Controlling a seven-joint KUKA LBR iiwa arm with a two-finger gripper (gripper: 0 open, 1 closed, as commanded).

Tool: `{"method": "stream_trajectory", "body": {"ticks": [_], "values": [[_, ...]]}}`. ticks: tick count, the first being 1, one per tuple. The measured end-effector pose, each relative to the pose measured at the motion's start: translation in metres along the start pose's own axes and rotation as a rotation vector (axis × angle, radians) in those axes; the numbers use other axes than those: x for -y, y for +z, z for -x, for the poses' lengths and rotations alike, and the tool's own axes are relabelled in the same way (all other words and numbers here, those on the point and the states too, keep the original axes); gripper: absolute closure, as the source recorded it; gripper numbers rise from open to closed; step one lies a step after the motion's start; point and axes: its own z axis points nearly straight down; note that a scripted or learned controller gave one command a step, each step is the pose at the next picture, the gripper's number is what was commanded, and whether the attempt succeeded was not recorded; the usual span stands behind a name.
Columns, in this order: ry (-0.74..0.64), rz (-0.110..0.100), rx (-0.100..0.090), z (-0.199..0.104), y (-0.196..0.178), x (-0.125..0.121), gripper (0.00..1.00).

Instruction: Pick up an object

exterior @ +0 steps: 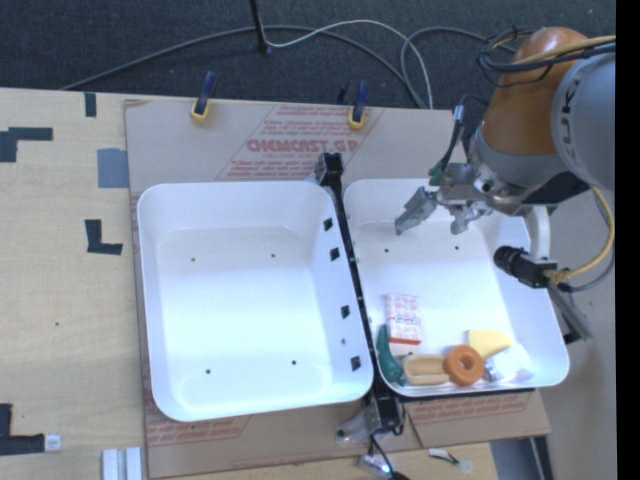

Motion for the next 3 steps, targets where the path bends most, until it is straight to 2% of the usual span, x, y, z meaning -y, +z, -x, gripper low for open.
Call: {"method": "stream_trajectory", "body": {"ticks": [1, 2, 3], "values": [[0.000, -0.005, 0.000, 0.001, 0.059, 0.009, 0.00], [0.000, -0.005, 0.000, 0.004, 0.120, 0.006, 0.00], [0.000, -0.001, 0.000, 0.004, 0.131, 0.006, 0.00]]}}
